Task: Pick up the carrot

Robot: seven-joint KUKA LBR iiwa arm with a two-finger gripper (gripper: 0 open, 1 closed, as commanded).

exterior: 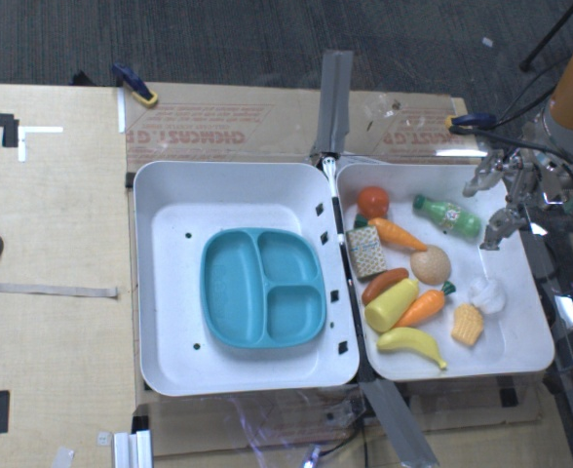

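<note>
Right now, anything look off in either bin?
Nothing spilled or damaged. The food is crowded into the right bin; two carrots there, one by the tomato, another near the banana. The left bin holds a teal divided plate. The hand hovers at the right bin's far edge.

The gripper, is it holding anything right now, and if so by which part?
Nothing is held. The gripper sits over the right bin's far right edge with nothing between its fingers; both carrots lie untouched in the bin.

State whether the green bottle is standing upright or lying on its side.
Lying on its side. The green bottle rests lengthwise on the right bin's floor, white cap pointing left.
</note>
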